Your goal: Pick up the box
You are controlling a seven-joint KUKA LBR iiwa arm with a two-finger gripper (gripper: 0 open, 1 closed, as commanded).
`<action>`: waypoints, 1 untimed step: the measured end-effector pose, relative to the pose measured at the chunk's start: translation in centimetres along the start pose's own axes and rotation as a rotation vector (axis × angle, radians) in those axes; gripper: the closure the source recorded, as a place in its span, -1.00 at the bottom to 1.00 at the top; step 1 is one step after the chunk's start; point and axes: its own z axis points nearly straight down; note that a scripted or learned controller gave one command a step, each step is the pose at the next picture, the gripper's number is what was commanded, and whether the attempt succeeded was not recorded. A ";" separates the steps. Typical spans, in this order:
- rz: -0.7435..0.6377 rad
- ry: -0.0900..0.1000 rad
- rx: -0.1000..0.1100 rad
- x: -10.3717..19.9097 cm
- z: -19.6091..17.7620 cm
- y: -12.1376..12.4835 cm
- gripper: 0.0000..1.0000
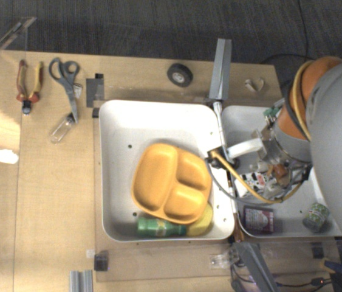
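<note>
**Currently: hand low in the right bin, box not secured**

Here we list the risks first. The box (258,219), a small dark carton with a purplish face, lies flat at the front wall of the right bin (239,119), near the corner by the divider. We judge a box pressed this close to a wall hard to straddle: one finger may strike the rim or push the box against the wall instead of closing around it. A yellow cable (239,176) loops from the wrist down toward the bin floor just beside the box; we judge it could snag or drag the box off position. A small green roll (318,215) lies near the same front wall, further right, and could be picked in error.

Pose of the arm: the grey arm (341,145) enters from the right and covers much of the right bin. Its orange band sits above the wrist. The hand (266,170) hangs low over the middle of the right bin, behind the box and apart from it. We cannot tell whether the hand is wide or narrow; wiring and fittings crowd that area. Nothing is seen held.

The left bin (116,163) holds a yellow divided tray (172,182) resting on a green bottle (157,226); neither concerns this task. Scissors (67,81) and pliers (28,84) lie on the table (37,224).
</note>
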 end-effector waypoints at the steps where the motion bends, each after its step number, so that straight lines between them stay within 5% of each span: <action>1: -0.152 0.002 -0.002 -0.4 -2.7 2.0 1.00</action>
